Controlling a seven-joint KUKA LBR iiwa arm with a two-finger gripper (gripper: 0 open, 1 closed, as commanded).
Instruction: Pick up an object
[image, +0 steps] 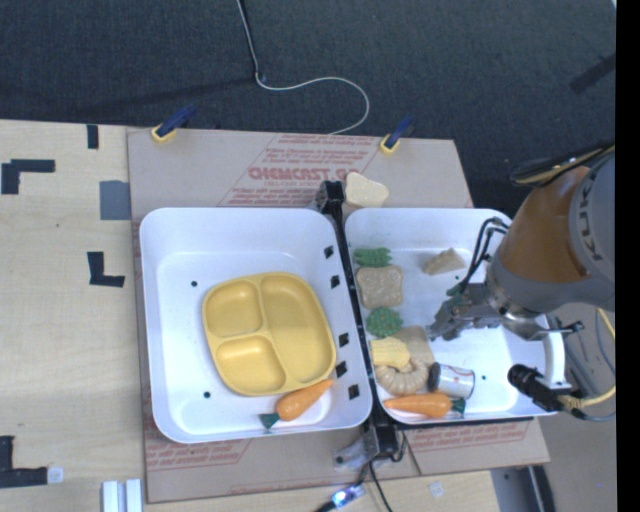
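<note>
My gripper (447, 324) hangs low over the middle of the right bin (492, 226), with the grey arm and its orange band (545, 240) reaching in from the right. Just left of it lie a green broccoli piece (383, 322), a tan cracker (381, 286) and a green leafy piece (373, 257). A beige chunk (443, 262) lies behind the gripper. In front of it a small silver cup (455, 381) lies on its side beside an orange carrot (420, 405), a yellow piece (389, 351) and a pale ring-shaped pastry (402, 377). Nothing shows between the gripper's tips.
The left bin (165, 290) holds a yellow divided plate (268, 331) and a second carrot (302, 400) at its front edge. A pale yellow wedge (366, 190) rests on the cardboard behind the bins. A white cable (310, 85) lies at the back.
</note>
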